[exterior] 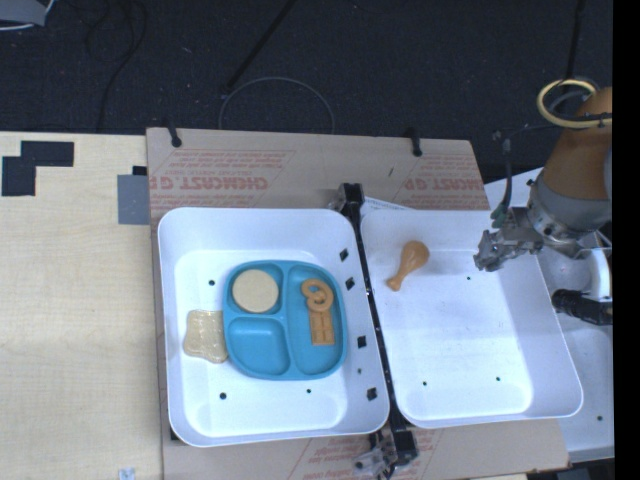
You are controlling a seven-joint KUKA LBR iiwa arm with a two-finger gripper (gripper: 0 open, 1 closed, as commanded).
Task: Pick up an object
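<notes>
The drumstick (pixel 408 265) lies in the right bin (pixel 480 368), likely light, stiff plastic (slippery); best gripped at its fat end. The gripper (pixel 492 251) hangs nearby; its state I cannot tell.

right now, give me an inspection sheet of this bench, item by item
surface: two white bins side by side, left bin, right bin, on a cardboard sheet
job's things: drumstick toy in right bin; blue tray in left bin holding a round biscuit and a key-shaped piece; pale toast piece beside the tray
clutter: nothing seen
grippers: gripper over the right bin's right rim, touching nothing
cables: black cables on dark floor
surroundings: wooden bench
</notes>
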